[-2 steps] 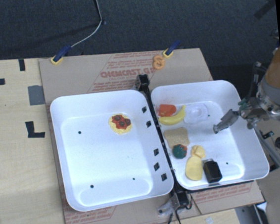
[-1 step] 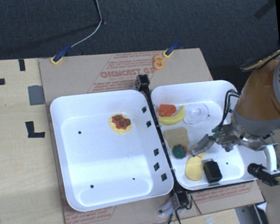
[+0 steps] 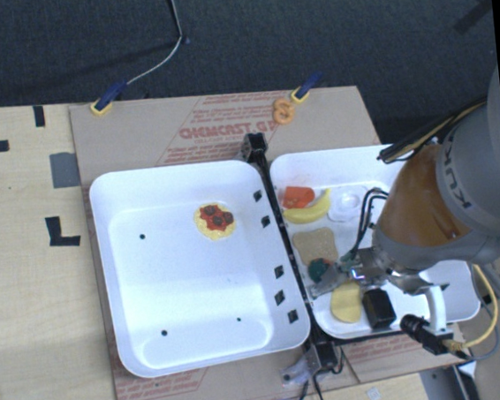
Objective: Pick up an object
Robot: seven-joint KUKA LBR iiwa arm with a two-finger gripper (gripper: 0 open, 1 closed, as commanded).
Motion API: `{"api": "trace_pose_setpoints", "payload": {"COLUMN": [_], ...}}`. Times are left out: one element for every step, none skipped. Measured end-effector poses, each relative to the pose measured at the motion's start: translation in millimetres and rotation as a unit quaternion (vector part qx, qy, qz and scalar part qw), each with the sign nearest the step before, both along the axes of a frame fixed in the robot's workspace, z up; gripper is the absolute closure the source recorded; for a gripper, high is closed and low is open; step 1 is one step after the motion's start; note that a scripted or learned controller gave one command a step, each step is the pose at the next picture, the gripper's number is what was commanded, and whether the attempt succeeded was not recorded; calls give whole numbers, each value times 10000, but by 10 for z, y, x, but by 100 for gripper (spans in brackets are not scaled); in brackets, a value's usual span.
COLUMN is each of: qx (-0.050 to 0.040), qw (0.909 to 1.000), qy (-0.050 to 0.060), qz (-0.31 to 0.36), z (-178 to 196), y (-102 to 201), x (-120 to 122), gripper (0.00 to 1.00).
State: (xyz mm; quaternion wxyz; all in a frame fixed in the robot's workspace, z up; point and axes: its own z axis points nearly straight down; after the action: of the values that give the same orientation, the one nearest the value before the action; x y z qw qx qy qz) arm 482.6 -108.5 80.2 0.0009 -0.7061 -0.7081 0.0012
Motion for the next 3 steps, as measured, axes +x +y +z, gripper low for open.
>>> {"api": "trace_pose_setpoints", "payload": {"qx": [-12, -2, 2], "qw": [10000, 10000, 10000], "qy": [-33, -43, 6], "qz": [-10, 9, -19], "z": [146, 537, 589], "y": [-21, 86, 143], "x": [19, 671, 386], "gripper": [100, 100, 100]}}
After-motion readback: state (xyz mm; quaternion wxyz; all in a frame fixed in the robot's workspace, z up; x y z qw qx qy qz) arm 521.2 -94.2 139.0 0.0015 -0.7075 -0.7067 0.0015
